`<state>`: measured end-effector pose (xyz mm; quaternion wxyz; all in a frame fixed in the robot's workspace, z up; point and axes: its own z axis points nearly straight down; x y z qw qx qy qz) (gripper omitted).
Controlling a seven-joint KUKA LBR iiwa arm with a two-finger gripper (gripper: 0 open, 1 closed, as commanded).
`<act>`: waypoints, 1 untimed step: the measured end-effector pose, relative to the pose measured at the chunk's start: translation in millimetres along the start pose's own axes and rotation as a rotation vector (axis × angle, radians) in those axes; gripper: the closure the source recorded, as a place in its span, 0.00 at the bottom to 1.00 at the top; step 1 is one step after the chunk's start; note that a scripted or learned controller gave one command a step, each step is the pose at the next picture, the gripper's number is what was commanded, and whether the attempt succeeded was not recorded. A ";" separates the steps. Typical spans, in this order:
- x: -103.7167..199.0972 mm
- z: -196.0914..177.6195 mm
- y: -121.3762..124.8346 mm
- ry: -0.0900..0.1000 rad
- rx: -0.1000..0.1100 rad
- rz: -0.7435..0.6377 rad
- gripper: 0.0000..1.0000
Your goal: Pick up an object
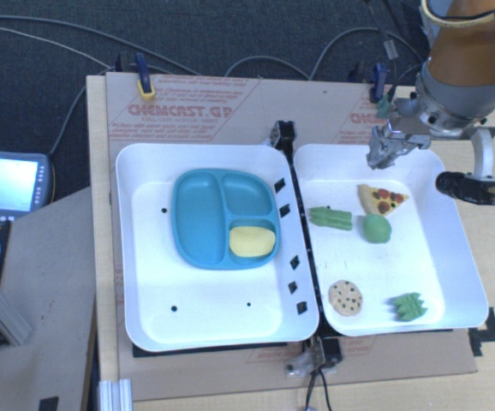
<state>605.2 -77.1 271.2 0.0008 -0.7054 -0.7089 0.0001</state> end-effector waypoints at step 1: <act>47.1 12.2 -1.8 0.001 0.002 0.000 1.00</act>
